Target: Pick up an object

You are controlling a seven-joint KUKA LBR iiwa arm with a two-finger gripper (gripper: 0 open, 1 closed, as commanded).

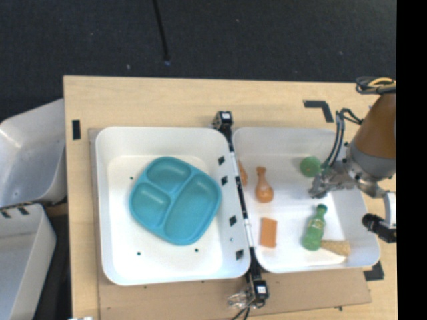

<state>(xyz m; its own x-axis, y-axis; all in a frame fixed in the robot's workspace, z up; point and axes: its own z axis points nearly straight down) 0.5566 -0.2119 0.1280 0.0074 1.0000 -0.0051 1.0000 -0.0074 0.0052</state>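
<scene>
The right bin holds several small objects. A green ball lies near its back right. An orange gourd-shaped toy stands left of centre, and an orange block lies in front of it. A green bottle lies toward the front right beside a tan wedge. My gripper hangs low over the right bin, just right of and in front of the green ball and behind the bottle's cap. Nothing is visibly held by it.
The left bin carries a blue divided plate. A small orange piece sits against the divider between the bins. The arm's orange band and cables stand over the right bin's right rim.
</scene>
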